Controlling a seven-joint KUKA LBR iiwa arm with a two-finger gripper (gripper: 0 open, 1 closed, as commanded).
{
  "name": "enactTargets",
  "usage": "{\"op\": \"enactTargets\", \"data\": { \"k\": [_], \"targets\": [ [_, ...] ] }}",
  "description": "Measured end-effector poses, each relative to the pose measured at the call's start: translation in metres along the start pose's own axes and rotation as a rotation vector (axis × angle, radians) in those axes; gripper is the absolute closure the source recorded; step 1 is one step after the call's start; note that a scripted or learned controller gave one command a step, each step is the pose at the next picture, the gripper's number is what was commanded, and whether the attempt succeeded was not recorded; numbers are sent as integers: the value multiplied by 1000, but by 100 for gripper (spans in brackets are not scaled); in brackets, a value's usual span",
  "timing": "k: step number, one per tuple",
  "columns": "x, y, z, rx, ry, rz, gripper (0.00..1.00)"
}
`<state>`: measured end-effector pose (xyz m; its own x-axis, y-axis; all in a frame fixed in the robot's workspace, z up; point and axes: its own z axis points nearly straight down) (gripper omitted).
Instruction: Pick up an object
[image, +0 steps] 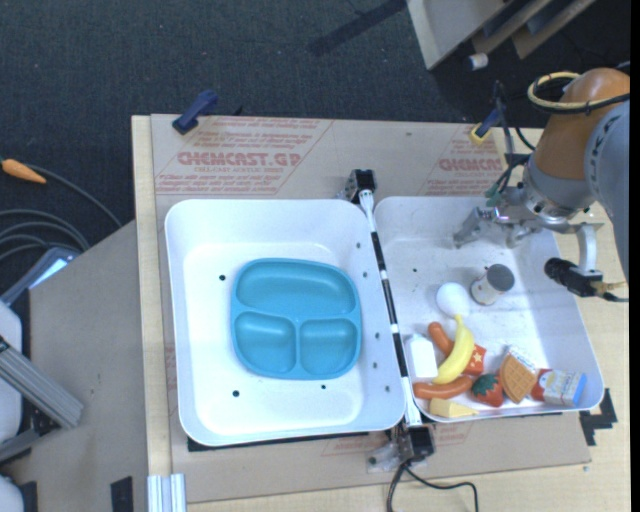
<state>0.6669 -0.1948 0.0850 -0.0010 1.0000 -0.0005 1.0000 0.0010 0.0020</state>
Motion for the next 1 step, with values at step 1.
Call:
{"op": "enactTargets", "data": {
  "k": [1],
  "targets": [
    [-5, 0, 0, 0, -1, 0, 0]
  ]
}}
